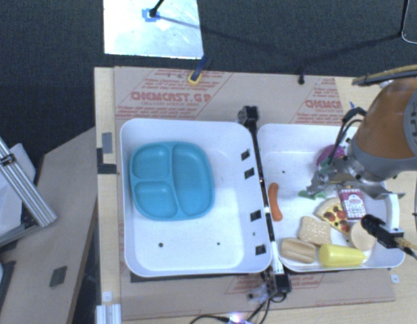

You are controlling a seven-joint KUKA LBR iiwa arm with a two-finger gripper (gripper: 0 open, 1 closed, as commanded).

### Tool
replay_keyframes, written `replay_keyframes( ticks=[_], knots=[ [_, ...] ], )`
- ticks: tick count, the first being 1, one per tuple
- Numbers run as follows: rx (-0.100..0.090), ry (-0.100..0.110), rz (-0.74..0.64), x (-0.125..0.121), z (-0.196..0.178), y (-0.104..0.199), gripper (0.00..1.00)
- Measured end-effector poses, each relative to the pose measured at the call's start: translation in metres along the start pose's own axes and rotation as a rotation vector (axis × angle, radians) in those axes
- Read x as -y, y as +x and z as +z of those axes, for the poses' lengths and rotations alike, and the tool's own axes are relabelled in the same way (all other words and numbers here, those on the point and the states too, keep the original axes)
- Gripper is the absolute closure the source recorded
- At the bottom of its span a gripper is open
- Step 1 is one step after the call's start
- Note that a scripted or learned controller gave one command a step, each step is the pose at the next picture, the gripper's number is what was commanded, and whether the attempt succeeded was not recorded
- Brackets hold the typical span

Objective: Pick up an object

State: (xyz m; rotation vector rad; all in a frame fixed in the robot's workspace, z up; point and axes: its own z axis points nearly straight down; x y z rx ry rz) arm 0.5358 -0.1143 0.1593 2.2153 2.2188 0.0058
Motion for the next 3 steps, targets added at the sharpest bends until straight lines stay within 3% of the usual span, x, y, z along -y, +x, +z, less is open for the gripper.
replay_keyframes(
  ticks=[1,2,3],
  knots=[
    [0.000,0.000,-0.001,0.004,-0.046,-0.004,1.00],
    [-0.001,0.001,-0.002,0.002,-0.066,-0.004,1.00],
    [-0.004,0.007,-0.007,0.013,-0.056,0.050,1.00]
  ],
)
